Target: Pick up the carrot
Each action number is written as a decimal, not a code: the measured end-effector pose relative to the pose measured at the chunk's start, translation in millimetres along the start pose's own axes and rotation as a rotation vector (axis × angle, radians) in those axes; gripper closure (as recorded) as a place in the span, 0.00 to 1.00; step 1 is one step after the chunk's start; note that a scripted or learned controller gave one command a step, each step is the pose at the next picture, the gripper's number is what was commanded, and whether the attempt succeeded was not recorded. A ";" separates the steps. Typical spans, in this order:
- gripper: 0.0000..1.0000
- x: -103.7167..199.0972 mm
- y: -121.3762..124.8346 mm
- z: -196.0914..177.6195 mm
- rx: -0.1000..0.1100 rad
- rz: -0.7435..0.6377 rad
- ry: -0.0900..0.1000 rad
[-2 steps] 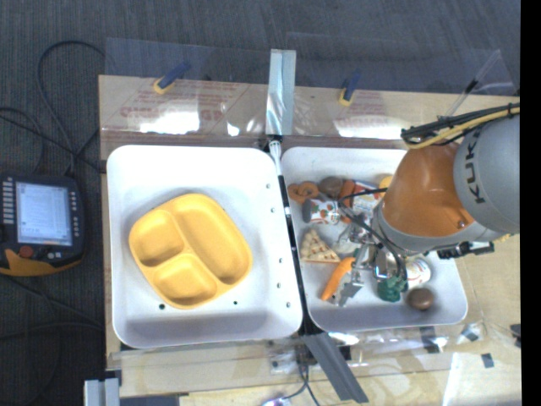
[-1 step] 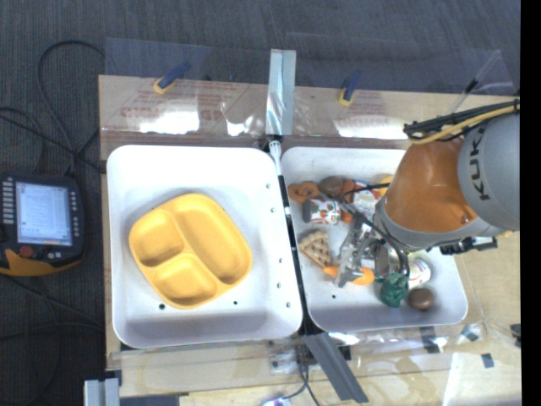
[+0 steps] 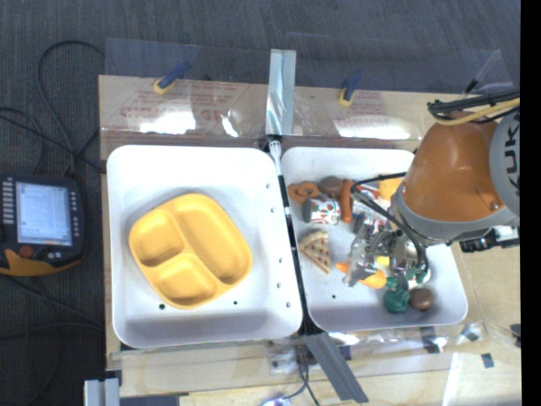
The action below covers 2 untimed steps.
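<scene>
we see the grey arm with its orange band (image 3: pixel 452 180) reaching in from the right over the right-hand shallow white bin (image 3: pixel 448 311), and its tool (image 3: pixel 365 265) is low among the clutter near the middle of that bin. the small orange carrot (image 3: pixel 342 268) seems to lie just at the tool's left edge, on the bin floor beside the tan waffle-patterned pizza slice (image 3: pixel 316 250); only a short orange stub shows, so we judge it to be the carrot rather than know it. we cannot tell whether the tool is spread or pressed together, since the metal parts blur into the toys beneath, and nothing shows plainly pinched in it.

around it sit a yellow piece (image 3: pixel 374 278) touching the tool's lower side, a dark green broccoli-like toy (image 3: pixel 396 297) and a brown round piece (image 3: pixel 421 297) near the bin's front wall, and a printed can (image 3: pixel 324 213) further back. the crowding likely explains the steep reach: coming straight down leaves the neighbours alone.

the left white bin (image 3: pixel 127 311) holds a yellow three-part plastic tray (image 3: pixel 189 249), well apart from the work. both bins rest on the wooden surface (image 3: pixel 114 100).
</scene>
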<state>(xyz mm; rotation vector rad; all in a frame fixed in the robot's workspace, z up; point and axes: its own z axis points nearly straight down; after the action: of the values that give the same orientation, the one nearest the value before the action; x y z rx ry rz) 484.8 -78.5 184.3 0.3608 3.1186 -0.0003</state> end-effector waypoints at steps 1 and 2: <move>1.00 6.8 42.2 -119.9 -0.002 0.020 -0.010; 1.00 -5.4 11.5 -166.0 0.001 -0.238 -0.003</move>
<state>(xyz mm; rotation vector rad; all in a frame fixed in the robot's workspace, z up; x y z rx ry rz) 492.4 -68.4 350.3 -0.0127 3.1364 -0.0021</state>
